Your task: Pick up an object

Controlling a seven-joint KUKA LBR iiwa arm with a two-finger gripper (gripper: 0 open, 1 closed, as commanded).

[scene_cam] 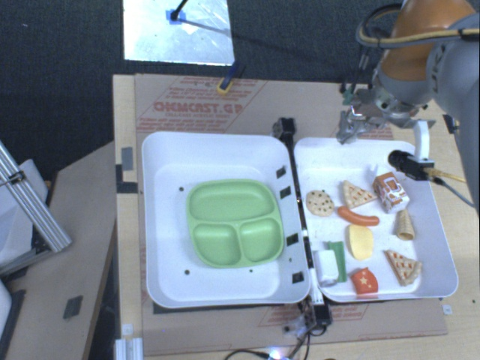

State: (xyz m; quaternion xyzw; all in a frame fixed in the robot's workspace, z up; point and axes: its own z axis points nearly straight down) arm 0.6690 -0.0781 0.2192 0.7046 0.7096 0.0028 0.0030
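The gripper [351, 130] hangs over the far rim of the right bin [442, 253], at about 11 o'clock of that bin. Whether it is open or closed cannot be told from this slant, and nothing is seen held in it. The arm [420, 43] comes in from 2 o'clock, its orange band bulging above the grey wrist, which bends down toward the bin's rim.

The right bin holds toy foods, all lying well apart from the gripper. A cookie [319, 202] lies at 9 o'clock of the bin, with a pizza slice [357, 194] just beside it and a sausage [358, 217] below that. A small brown carton [390, 191] stands toward 2 o'clock, an ice-cream cone [405, 223] near 3 o'clock. A yellow piece [361, 241] lies near the middle, a strawberry [364, 280] at 6 o'clock, and another pizza slice [403, 266] at 5 o'clock.

The left bin [165, 163] on the desk [187, 100] carries a green divided tray [234, 222].
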